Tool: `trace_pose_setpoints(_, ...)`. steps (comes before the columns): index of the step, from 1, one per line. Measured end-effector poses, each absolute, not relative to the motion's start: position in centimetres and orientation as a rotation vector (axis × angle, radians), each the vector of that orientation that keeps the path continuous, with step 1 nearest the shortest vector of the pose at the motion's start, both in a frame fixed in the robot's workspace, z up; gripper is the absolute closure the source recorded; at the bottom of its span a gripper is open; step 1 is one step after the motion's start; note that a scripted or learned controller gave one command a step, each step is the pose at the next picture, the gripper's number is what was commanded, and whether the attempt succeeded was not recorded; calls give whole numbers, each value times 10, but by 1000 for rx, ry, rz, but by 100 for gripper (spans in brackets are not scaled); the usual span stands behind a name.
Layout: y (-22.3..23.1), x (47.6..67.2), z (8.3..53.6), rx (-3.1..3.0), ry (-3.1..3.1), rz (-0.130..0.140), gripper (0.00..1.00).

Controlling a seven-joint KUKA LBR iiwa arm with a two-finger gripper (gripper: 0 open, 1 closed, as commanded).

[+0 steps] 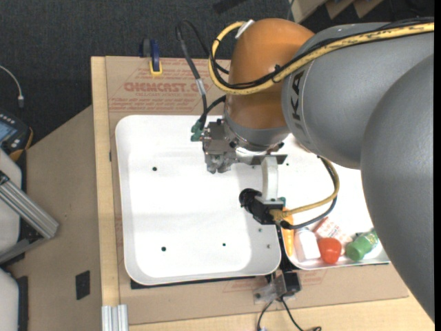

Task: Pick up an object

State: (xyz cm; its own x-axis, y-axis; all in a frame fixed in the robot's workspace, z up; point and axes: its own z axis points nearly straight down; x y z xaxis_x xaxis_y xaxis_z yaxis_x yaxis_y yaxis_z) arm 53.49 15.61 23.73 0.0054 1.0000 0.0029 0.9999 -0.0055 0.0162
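My gripper (218,161) hangs over the upper middle of the left white bin (172,219), below the orange wrist band (265,54). Nothing shows beneath it but bare bin floor. In the near corner of the right bin (344,262) lie a red object (331,249), a green object (360,247) and a white and orange piece (305,243). The grey arm hides most of that bin.
A black fitting with a yellow cable (256,206) sits at the divide between the bins. The bins rest on a brown board (131,88) with a blue clamp (154,55) at its far edge. Dark floor lies beyond the board.
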Motion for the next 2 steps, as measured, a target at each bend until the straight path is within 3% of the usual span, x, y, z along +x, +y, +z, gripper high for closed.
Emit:
trace_pose_setpoints(1, 165, 484, 248, 2222, 2226, -3, 100)
trace_pose_setpoints(2, 106, 547, 113, 2232, 2214, -17, 100)
